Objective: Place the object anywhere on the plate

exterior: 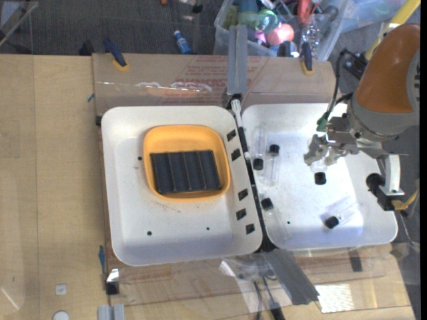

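A slanted overhead view of a wooden bench holding two shallow white bins side by side, the left bin [127, 232] and the right bin [300, 229], which touch along a shared middle edge. Taking the left bin as the landmark: an orange plate [152, 142] with rounded corners sits inside it, toward its upper middle, and a dark ribbed rectangular block [185, 172] lies flat on the plate, covering most of its centre. The white floor around the plate is bare apart from a few small dark specks. To the right of the left bin, in the right bin, are several small clear vials with black caps: one vial [273, 150] just past the shared edge near the top, another vial [257, 163] beside it, a third vial [267, 204] lower down by the shared edge, and a fourth vial [331, 221] lying farther right near that bin's lower corner. The grey arm with its orange band [392, 65] reaches in from the far right, well apart from the left bin, and its gripper [319, 160] hangs over the right bin's upper middle with a small black-capped piece [320, 177] just below it. Whether the gripper's tips are spread or closed cannot be told from this angle. Behind the bins, a clear tub [287, 12] of colourful items stands beyond the bench.
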You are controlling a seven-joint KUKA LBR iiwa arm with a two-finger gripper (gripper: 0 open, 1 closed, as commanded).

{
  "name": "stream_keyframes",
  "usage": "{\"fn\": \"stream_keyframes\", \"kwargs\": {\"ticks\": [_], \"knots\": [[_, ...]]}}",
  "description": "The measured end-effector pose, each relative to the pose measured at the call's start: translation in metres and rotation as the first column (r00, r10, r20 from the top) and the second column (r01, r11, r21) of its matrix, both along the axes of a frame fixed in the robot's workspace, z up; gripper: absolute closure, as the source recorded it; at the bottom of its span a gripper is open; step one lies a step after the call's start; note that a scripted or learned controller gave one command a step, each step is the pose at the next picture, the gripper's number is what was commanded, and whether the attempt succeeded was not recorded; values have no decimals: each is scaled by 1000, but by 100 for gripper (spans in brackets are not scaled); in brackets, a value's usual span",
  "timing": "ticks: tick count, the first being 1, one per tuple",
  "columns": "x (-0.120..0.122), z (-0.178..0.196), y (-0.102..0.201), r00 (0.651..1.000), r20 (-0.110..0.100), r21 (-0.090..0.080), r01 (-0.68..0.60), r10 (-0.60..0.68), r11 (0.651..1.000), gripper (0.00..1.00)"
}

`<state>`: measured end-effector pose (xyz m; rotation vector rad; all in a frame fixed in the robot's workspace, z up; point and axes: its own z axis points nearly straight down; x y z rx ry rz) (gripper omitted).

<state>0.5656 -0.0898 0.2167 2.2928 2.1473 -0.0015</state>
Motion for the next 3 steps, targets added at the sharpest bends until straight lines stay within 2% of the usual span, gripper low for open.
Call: {"fn": "stream_keyframes", "kwargs": {"ticks": [1,2,3], "knots": [[39,-11,19,983,3,0,-184,184,983,100],[81,-3,37,925,4,-1,-380,380,925,100],[102,-6,80,861,4,-2,-509,509,861,100]]}}
